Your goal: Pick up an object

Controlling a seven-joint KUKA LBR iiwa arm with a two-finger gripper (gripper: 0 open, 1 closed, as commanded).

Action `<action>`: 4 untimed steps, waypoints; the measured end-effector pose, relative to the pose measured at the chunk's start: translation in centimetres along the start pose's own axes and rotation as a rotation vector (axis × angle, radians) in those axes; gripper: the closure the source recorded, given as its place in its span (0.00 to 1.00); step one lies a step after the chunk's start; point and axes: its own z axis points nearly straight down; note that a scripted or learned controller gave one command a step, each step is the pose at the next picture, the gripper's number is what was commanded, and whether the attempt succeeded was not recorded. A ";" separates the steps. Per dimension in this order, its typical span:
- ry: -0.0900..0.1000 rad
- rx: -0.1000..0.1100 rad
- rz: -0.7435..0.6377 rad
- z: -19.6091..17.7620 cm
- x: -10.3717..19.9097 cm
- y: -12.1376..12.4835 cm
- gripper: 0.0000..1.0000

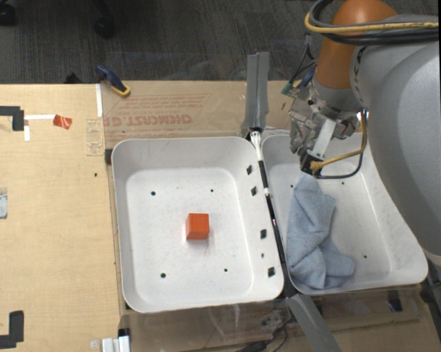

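Two bins: the gripper hangs over the far end of the right bin; whether it is spread or closed, I cannot tell. A blue-grey cloth lies just on its near side. The orange block sits well apart from it, in the left bin.

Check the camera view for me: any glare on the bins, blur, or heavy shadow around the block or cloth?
Camera view: soft, even light, no glare on the left bin or right bin; orange block sharp, faint shadow only; cloth folds read clearly; tool sits in cluttered shade, detail murky.
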 end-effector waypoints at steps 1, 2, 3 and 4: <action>0.000 0.002 0.060 -5.5 -4.0 -7.0 1.00; 0.000 0.001 -0.036 -5.3 -3.4 -2.1 1.00; 0.000 0.000 0.010 -2.4 0.9 -0.6 1.00; 0.001 -0.002 -0.024 -4.3 0.1 0.0 1.00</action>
